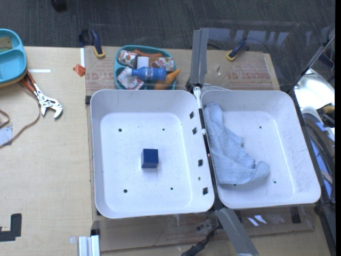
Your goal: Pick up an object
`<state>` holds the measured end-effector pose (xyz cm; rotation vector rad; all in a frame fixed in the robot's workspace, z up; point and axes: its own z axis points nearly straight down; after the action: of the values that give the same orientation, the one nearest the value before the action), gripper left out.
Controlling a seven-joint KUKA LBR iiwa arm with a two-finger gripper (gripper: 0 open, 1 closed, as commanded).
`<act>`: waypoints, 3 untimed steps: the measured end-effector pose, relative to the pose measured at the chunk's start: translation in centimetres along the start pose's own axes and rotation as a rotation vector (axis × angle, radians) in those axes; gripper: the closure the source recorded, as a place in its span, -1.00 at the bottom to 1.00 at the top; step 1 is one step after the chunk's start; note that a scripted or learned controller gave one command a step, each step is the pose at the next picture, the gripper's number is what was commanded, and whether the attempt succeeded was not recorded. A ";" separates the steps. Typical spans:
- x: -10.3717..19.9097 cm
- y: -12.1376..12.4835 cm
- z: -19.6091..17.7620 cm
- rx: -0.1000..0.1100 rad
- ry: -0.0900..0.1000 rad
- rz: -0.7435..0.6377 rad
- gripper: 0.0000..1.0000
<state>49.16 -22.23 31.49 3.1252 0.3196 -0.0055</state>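
A small blue cube [150, 158] rests on the floor of the left white bin [106, 116], slightly below its middle. A crumpled grey cloth [228, 149] lies along the left side of the right white bin [287, 121], stretching from near the back wall down toward the middle.
Behind the left bin stands a teal bowl [145, 70] packed with several small items. A wrench [47, 103] and a blue tray [10, 56] lie on the wooden bench at the far left. Orange clamps [97, 48] grip the back edge.
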 end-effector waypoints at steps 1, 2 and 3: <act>-0.2 -6.3 11.3 0.002 -0.002 0.004 -1.00; 0.2 -2.3 10.9 0.001 0.000 0.006 -1.00; 0.6 0.1 8.9 0.001 0.000 0.005 -1.00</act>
<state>49.76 -22.24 22.56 3.1267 0.3115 -0.0057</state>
